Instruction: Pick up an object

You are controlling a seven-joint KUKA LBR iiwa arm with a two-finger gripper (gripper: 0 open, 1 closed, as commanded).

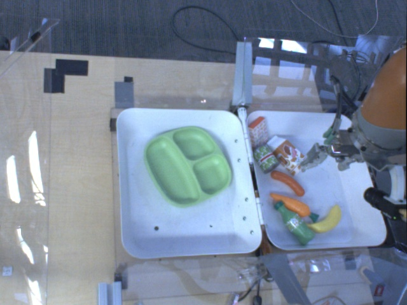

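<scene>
The right bin (362, 196) holds several small items. An orange-and-white carton (257, 131) stands at its far left, with a green packet (265, 159) and a brown-and-white carton (288, 155) just below it. Nearer the front lie a red sausage (287, 183), a carrot (291, 204), a green bottle (296, 225) and a banana (327, 219). My gripper (316, 156) hangs over the middle of this bin, just right of the brown-and-white carton. Nothing shows as held in it.
The left bin (184, 237) bears a green divided plate (188, 164). A metal divider (242, 75) runs between the bins at the back. The arm's orange band (388, 94) and grey wrist cover the right bin's far right side. Cables lie on the floor behind.
</scene>
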